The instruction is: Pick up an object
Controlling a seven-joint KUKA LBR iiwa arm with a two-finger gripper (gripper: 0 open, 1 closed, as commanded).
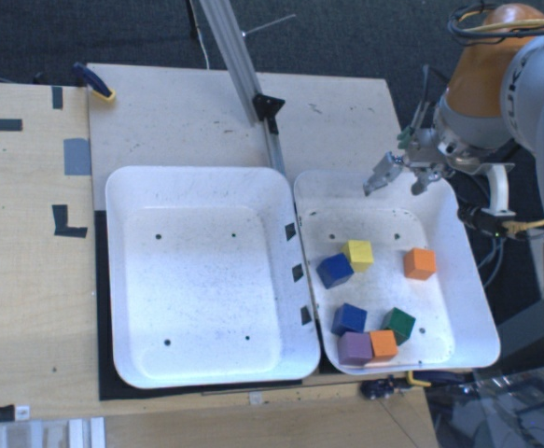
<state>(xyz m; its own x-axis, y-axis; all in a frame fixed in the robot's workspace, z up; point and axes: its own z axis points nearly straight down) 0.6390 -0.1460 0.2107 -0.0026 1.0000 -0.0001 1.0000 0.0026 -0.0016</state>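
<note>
over the far rim of the right bin, the hand hangs with its two fingers spread and nothing between them, tilted down toward the bin floor from the arm that reaches in on that side. every candidate for picking lies below and in front of it, well apart from the fingertips: a yellow cube touching a blue cube sits nearest, an orange cube stands alone off to one side, and farther off, by the near wall, a second blue cube, a purple cube, a small orange cube and a green cube crowd together. the lone orange cube looks the easiest to grasp, since open floor around it leaves room for both fingers; the clustered ones would likely jam them. the left bin lies beyond the cubes, away from the hand. the worktop carries both bins. no grasp has begun.
</note>
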